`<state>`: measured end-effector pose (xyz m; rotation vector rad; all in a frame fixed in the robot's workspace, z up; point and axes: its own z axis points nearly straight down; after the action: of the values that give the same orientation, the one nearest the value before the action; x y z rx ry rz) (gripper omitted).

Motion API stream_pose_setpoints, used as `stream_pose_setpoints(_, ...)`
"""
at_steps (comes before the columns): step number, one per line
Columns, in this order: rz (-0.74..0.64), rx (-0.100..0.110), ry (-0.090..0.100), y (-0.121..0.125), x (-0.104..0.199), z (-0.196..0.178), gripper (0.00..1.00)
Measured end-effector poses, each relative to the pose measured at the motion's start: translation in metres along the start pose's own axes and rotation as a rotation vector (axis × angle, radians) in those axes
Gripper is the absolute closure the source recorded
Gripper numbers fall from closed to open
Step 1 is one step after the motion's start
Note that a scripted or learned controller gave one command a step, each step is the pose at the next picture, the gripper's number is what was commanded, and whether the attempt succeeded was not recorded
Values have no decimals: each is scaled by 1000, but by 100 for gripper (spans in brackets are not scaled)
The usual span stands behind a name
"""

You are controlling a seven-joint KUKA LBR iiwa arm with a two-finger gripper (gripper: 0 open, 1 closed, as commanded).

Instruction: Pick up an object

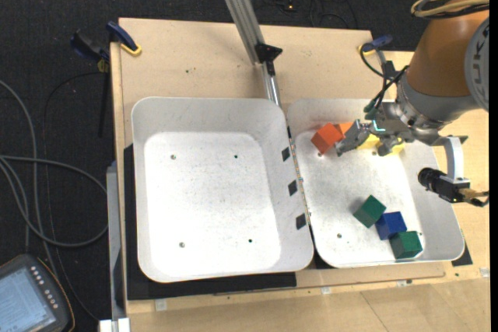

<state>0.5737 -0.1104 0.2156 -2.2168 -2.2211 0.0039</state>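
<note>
An orange block [327, 137] is lying near the back of the right bin [436, 245], close to the wall between the two bins. It is shaped like a small box with flat sides and sharp corners. The jaws [352, 141] are being held just beside it, on its right, and seem to be touching it. Whether the jaws are spread or squeezed together cannot be told, and the block is not seen between them. A small yellow thing [387, 144] is peeking out under the arm [447, 66], which is grey and orange and smooth.

Nearer the front of the same bin, a green block [369, 211], a blue block [391, 224] and another green block [406, 244] are lying bunched together. The left bin [156, 167] is white, shallow and speckled. Both bins are sitting on a pale wooden table [194, 58].
</note>
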Motion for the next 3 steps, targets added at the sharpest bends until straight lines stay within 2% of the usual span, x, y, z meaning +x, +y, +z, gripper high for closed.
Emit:
stream_pose_setpoints(1, 3, -3, -1, 0, 0, -2, 0)
stream_pose_setpoints(3, 3, 2, 0, -6, 1, 116, 0)
